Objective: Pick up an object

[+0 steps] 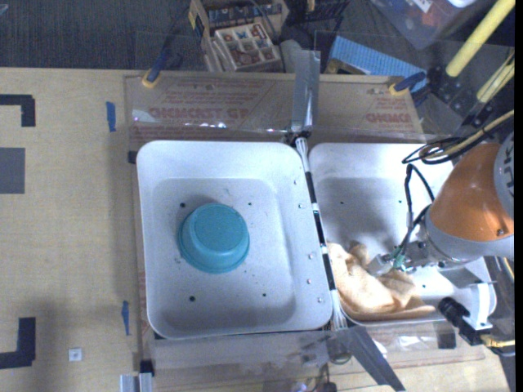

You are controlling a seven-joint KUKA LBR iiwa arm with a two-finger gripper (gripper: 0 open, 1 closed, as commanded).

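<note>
Lower right of frame: gripper (391, 265) down in the right bin (359, 178), on the tan cloth (368, 288). Jaw state — can't tell. Nothing lifted yet; blue bowl (214, 237) untouched.

This looks like a robotics lab or test workshop. A grey arm (478, 211) with an orange band and loose black cables (417, 178) works over a plywood table (65, 219) bearing two shallow white bins (155, 170), screwed and taped in place. Black and blue tape marks (110, 117) dot the table far left of the jaws. Beyond them, behind the bins, boxes and crates (241, 23) stand cluttered on dark carpet (82, 15).
</note>
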